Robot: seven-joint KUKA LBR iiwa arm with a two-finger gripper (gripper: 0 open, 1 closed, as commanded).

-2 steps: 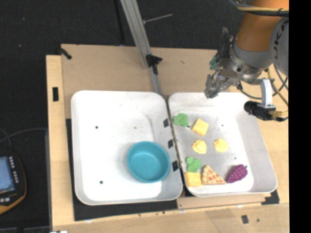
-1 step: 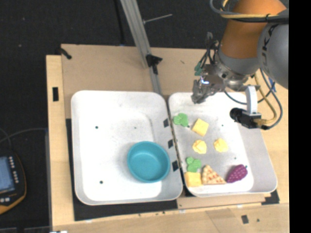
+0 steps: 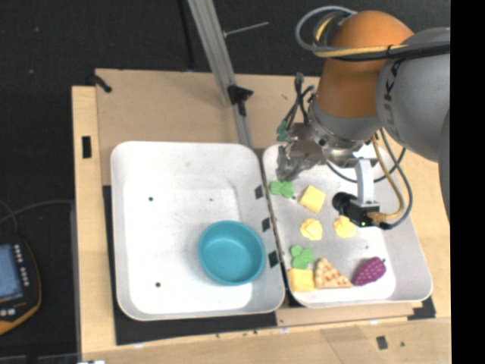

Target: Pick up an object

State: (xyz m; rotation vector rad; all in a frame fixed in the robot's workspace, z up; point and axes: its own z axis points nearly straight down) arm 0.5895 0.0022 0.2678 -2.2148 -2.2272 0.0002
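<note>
Worktop (image 3: 174,105): tan board on a dark floor, two shallow white bins side by side on it.

Arm (image 3: 364,59) comes in from the right, grey body with orange band, wrist hanging over the back-left corner of the right bin (image 3: 405,268). Cables loop around the wrist and trail down its right side.

Left bin (image 3: 151,173): one item, a teal bowl (image 3: 231,252), upright, near the front-right corner, close to the wall shared with the other bin.

A grey metal rail (image 3: 216,51) runs at a slant from the top edge down to the gap between the bins.

Pincer (image 3: 289,165): pointing down over the right bin's back-left area, directly above a small green leafy piece (image 3: 283,189). Fingers are dark and blurred against the wrist; cannot tell whether they are spread or pressed together, and nothing visibly sits between them.

Right bin contents, all toy food, lying loose:
- yellow block (image 3: 311,199) just right of the green leafy piece
- two yellow lumps mid-bin, one (image 3: 311,229) left, one (image 3: 345,227) right
- pizza slice (image 3: 330,274) at the front, touching a yellow cube (image 3: 301,280) on its left
- purple grapes (image 3: 369,271) right of the pizza slice
- second green piece (image 3: 301,257) just behind the yellow cube

A black handheld unit (image 3: 15,279) with a screen sits off the worktop at the left edge.
</note>
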